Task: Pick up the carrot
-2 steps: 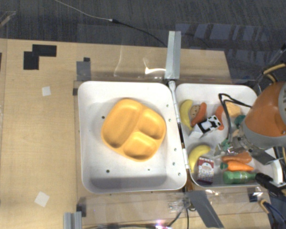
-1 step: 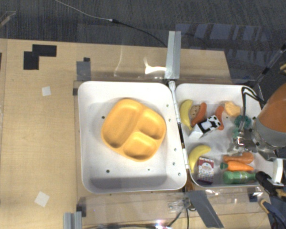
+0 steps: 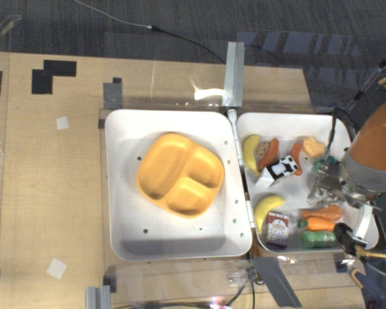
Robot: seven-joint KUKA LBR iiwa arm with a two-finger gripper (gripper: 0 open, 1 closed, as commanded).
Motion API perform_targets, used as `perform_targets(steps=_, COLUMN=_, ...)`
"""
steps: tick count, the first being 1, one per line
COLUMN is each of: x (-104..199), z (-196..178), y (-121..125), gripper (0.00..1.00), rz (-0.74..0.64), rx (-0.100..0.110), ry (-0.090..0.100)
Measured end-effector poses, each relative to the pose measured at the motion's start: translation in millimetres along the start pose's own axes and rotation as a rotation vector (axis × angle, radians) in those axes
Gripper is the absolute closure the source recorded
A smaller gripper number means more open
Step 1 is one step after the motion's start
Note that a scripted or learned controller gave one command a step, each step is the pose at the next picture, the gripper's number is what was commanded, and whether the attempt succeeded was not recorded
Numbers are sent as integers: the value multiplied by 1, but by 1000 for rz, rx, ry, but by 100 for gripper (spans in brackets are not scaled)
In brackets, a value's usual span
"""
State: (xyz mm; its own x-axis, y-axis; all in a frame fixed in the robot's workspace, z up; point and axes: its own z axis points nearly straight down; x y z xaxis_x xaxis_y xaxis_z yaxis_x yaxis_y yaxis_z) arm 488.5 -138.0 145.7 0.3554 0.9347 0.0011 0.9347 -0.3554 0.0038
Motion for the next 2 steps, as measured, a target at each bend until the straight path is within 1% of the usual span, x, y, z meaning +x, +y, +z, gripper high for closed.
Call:
perform_targets(steps=1, x=-14, z=10, y=4, gripper=100, rz=195, rx=3, ry=0)
perform_targets(steps=2, x=-36, z=-4, y=13, gripper=100, rz=308, rx=3, ry=-1)
